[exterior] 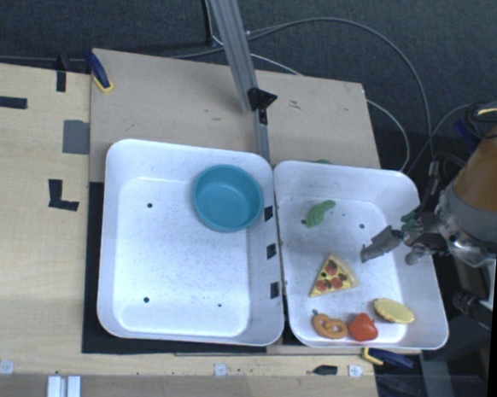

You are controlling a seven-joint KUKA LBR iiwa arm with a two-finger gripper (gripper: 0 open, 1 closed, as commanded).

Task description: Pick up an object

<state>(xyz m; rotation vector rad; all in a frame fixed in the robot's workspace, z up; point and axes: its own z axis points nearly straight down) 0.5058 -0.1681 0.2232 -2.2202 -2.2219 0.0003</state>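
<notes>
The right bin (pixel 319 177) holds a green leafy toy (pixel 319 213), a pizza slice (pixel 334 275), an orange ring (pixel 330 326), a red tomato-like piece (pixel 362 327) and a yellow bun-shaped piece (pixel 394 312). A blue bowl (pixel 227 198) stands at the back of the left bin (pixel 137 304). My gripper (pixel 396 249) hangs over the right bin's right side, above and to the right of the pizza slice. Its fingers stand apart with nothing between them.
A grey metal pole (pixel 235 47) slants down from the top to the gap between the bins. Cables (pixel 396 59) loop across the board behind the right bin. A yellow clip (pixel 371 355) sits at the right bin's front edge.
</notes>
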